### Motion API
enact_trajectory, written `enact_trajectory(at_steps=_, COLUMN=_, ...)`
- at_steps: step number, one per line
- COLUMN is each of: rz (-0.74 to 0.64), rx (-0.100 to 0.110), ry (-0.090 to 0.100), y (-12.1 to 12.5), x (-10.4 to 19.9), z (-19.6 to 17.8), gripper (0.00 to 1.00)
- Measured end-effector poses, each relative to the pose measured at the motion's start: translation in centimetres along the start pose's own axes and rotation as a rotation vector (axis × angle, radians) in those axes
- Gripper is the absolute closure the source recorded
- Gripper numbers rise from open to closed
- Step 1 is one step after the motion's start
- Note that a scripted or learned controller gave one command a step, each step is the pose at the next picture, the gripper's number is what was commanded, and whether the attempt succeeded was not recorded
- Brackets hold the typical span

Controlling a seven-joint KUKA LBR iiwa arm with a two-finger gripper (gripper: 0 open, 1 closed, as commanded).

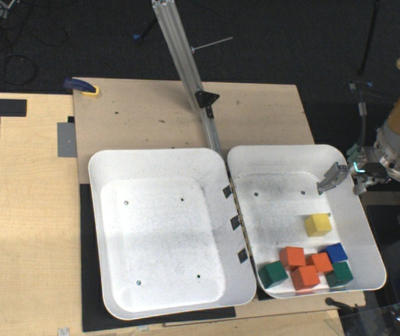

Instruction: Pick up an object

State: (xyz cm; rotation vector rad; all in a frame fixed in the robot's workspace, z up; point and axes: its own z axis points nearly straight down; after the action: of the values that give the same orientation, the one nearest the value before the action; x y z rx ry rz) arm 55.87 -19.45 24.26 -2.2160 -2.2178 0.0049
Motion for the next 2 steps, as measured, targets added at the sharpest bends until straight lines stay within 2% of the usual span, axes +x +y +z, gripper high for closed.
enact_trajectory(at_steps=1, rz=0.0, rx=-0.004, ry=-0.001, y=0.1, x=0.0, z=-0.2, gripper=0.0)
enact_trajectory(at_steps=2, rz=0.001, rx=0.001, ry=0.0, y=1.0, x=-0.1, z=4.9, gripper=0.0)
